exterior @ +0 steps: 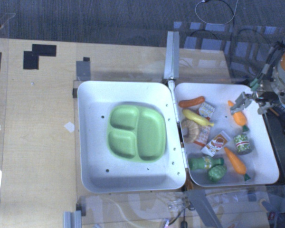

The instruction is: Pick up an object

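Small orange carrot (239, 117) in the right bin (270, 148), just beneath the arm's open, empty fingers (247, 100).

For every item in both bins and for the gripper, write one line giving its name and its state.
Green tray: flat in left bin, compartments bare.
Sausage: lying flat.
Banana: lying flat.
Carton: on its side.
Can: tilted.
Green bottle: on its side.
Lower carrot: lying flat.
Upper carrot: lying by the gripper, ungrasped.

The small packets (215, 144) and can (242, 143) bear labels too small to read.
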